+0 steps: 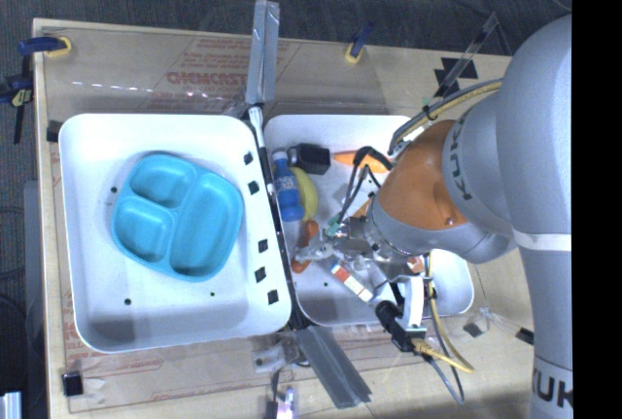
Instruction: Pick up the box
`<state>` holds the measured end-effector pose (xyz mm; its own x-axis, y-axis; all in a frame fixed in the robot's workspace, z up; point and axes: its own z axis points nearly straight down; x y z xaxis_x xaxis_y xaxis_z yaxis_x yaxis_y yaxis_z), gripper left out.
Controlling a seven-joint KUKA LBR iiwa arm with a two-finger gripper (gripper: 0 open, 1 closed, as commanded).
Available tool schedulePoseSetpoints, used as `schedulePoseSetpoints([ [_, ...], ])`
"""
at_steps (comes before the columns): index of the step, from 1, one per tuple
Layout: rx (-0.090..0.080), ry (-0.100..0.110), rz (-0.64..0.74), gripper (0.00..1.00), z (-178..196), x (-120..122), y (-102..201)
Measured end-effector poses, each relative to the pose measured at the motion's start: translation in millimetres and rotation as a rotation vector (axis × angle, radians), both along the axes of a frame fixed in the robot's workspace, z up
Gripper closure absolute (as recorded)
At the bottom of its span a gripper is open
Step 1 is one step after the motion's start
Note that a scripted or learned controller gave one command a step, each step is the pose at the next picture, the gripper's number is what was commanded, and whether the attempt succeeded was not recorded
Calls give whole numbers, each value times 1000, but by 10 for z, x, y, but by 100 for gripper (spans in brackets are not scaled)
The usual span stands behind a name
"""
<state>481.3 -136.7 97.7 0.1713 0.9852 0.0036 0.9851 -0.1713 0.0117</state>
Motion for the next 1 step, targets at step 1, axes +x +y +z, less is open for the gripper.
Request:
schedulePoseSetpoints([
  [1,-9,7,58,0,-35,141,170],
])
